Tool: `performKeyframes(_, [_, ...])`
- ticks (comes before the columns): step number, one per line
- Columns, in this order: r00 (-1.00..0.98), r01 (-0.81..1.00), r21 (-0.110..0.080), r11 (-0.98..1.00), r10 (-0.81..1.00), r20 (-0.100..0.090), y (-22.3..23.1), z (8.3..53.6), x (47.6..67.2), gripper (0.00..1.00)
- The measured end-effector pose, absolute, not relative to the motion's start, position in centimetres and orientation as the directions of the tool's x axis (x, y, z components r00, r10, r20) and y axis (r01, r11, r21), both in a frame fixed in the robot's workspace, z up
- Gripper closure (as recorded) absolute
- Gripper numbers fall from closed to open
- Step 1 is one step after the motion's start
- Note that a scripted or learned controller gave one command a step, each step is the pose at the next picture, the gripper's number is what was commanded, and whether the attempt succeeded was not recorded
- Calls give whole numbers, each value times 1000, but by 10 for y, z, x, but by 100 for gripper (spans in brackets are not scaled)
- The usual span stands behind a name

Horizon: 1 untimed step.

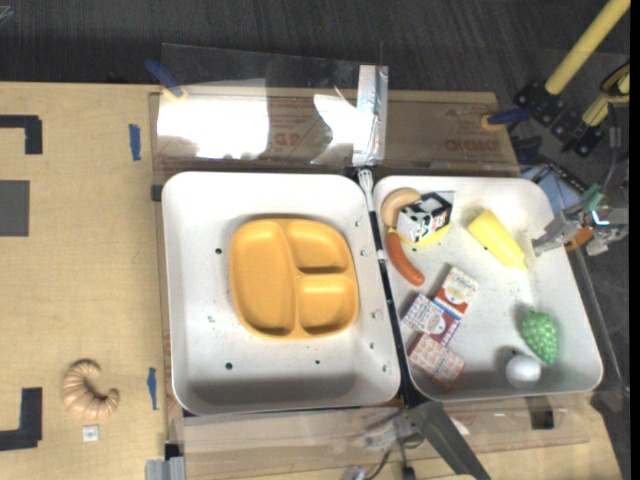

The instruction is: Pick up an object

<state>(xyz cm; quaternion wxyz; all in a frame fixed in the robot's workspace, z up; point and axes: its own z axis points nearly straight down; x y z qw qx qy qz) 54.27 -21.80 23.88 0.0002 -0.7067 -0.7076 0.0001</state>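
Camera view looks down on the counter [70, 268], where the left bin [190, 348] holds a yellow divided tray [293, 274]. Over at three o'clock, at the right bin's [575, 298] rim, sits the gripper [572, 230]; whether it is open or closed I cannot tell. Nearest it, just toward nine o'clock, lies a yellow wedge [496, 238], its long axis running ten to four. Green grapes [541, 336] lie toward six.

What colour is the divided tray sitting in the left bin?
Yellow-orange all over; the divided tray shows plainly in the camera view, in the left bin.
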Motion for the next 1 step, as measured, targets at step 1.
performKeyframes(1, [475,880,-6,-475,880,3,-221,160,483,0])
